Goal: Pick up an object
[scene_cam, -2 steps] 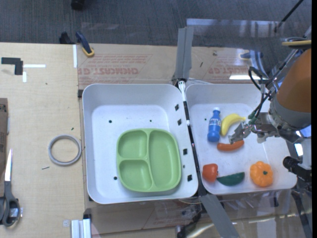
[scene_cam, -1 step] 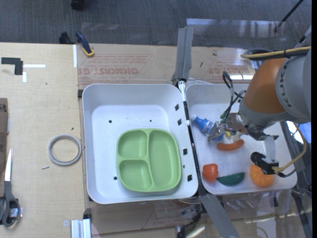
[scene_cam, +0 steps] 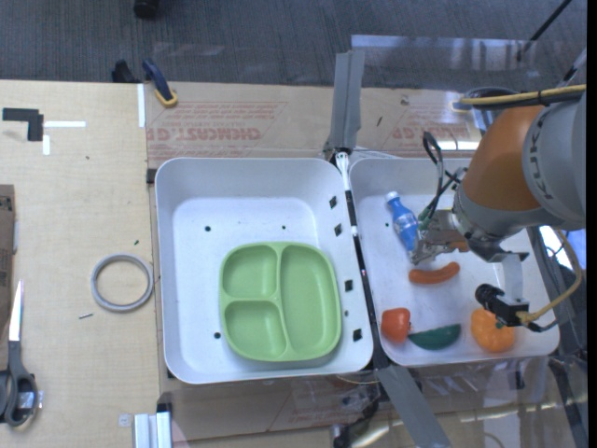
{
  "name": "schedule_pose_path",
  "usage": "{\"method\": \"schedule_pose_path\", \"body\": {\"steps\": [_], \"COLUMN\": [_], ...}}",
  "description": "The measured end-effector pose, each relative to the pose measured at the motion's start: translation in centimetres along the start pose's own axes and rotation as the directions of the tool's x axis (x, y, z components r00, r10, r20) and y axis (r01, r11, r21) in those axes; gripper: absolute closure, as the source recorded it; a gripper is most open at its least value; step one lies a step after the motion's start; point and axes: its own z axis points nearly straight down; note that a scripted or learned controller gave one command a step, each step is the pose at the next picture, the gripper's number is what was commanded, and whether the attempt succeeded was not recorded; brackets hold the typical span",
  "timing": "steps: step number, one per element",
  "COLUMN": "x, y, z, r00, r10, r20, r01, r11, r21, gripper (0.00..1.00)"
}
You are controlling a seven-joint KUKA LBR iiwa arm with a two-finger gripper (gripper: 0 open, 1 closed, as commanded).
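Where hand (scene_cam: 429, 248) hangs low beside blue bottle (scene_cam: 404, 220), above sausage (scene_cam: 435, 273), grip state unclear.

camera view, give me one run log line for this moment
arm: over right bin | pincer: low, beside blue bottle, above sausage | grasp: none seen | left bin: green tray

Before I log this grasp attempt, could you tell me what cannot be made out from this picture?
- Hand: small and dark against the wrist; whether it grips anything cannot be told.
- Bottle: its lower end runs in by the hand, so contact is unclear.
- Orange item: partly covered by a black cable fitting.
- Arm: cut off by the right edge.
- Scissors: cut off by the left edge.
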Motion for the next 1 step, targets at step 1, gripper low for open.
{"method": "schedule_pose_path", "body": {"steps": [1], "x": [0.01], "y": [-0.01], "z": [0.01], "r00": [1.0], "r10": [-0.001], "r20": [0.0], "r01": [0.001], "r11": [1.0], "r21": [0.001], "gripper": [0.0]}}
